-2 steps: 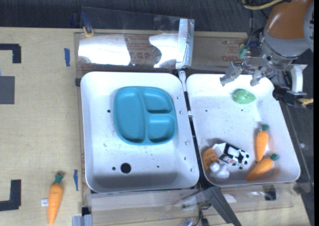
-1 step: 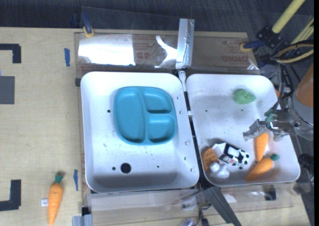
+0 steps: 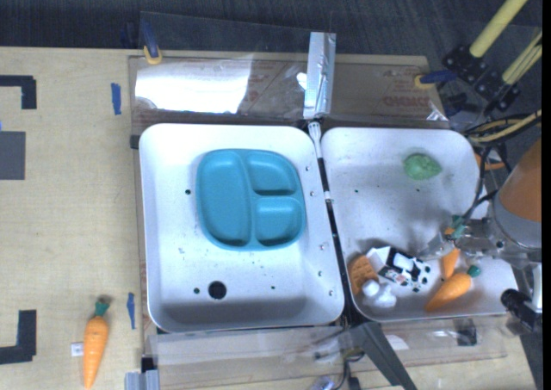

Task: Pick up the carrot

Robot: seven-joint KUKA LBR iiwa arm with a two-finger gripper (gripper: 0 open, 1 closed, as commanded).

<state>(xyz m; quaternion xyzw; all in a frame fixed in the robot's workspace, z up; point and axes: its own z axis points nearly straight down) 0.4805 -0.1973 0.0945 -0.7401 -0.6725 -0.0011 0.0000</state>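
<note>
The carrot (image 3: 451,288) lies just below the pincer (image 3: 461,242) in the right bin (image 3: 379,156), long axis slanting; pincer's grip state I cannot tell.

The bench (image 3: 60,233) is pale wood with black marks near its left edge. Two white bins rest on it side by side: the left bin (image 3: 232,294) holds a blue tray, and the right bin (image 3: 379,173) touches it along their shared rims. Well to the left of the left bin, near the bench's front corner, a toy carrot (image 3: 95,341) lies straight on the wood, green top toward the back. Short strips of blue tape (image 3: 116,97) sit on the wood just left of the left bin, one by its back corner and one by its front corner.
</note>
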